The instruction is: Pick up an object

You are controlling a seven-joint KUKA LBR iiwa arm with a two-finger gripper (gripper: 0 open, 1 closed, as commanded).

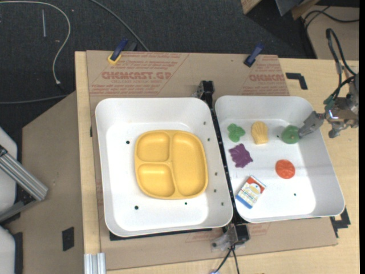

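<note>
The worktop carries two white bins; the left bin holds a yellow divided plate. Everything else sits in the right bin: small box, purple piece, orange ball, yellow corn-like piece, two green bits. The hand is at that bin's far right edge, touching the green piece. Can't tell how open it is. Looks like it could just nudge the piece away.

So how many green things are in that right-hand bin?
2. One green piece lies near the bin's upper left, beside the yellow corn; the other sits at the gripper, which may hide part of it.
</note>
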